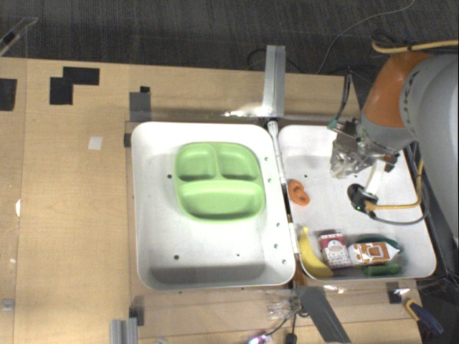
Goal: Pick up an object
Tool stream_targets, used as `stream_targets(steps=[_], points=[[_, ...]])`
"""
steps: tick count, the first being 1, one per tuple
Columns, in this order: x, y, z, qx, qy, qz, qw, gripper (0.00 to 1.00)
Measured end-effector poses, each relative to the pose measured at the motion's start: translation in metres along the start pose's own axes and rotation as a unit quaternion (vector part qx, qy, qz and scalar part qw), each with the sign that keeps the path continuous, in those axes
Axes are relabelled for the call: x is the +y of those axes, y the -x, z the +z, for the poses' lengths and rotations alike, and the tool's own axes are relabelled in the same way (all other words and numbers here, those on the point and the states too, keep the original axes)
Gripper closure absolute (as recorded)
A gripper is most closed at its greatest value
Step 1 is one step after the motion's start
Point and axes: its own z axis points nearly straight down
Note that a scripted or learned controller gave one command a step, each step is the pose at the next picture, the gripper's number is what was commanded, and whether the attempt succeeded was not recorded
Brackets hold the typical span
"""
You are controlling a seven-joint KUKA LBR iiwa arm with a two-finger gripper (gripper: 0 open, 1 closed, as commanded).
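While claw [349, 160] hovers, grip state unclear, orange ring [297, 193] lies just left.

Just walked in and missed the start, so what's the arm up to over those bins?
The arm's gripper hangs over the upper part of the right bin, with nothing visibly held. The objects lie lower in that bin: an orange ring by the divider, a banana, and small cartons along the near edge. The left bin holds a green divided plate. No pick looks made yet.
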Motion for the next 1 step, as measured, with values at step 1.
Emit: stream_targets(steps=[1], points=[[-0.0140, 0.0055, -0.0327, 0.001, 0.001, 0.008, 1.0000, 1.00]])
